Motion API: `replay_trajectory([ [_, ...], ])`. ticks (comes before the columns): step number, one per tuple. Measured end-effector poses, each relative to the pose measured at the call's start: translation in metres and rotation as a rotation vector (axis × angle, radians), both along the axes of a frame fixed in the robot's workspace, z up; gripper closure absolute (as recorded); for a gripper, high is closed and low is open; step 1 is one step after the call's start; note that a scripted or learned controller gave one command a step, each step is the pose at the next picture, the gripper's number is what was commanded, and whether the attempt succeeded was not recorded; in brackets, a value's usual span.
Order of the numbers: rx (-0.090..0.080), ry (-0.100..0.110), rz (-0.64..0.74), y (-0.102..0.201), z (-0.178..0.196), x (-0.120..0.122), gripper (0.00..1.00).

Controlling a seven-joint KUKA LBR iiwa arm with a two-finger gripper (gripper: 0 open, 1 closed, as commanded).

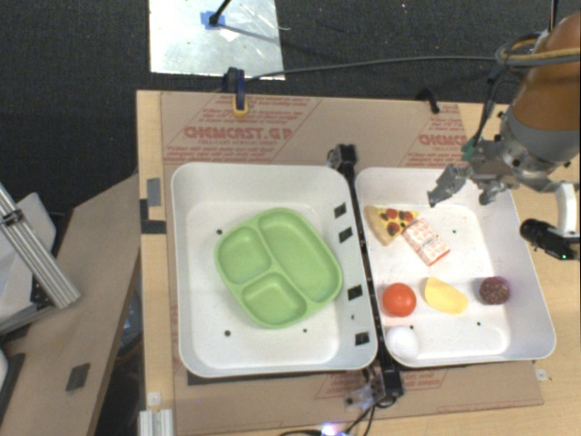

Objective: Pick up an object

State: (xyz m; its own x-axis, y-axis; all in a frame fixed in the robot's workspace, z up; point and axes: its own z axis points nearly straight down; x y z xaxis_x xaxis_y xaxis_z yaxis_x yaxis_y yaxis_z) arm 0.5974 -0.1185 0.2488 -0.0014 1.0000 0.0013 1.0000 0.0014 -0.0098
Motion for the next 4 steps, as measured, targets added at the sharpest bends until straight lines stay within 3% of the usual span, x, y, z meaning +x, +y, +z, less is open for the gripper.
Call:
replay_trajectory([
  [1,-0.001,-0.011,0.002,0.000,0.006,0.002,0.00],
  [4,-0.001,-0.008,-0.001,0.009,-0.145,0.002,0.00],
])
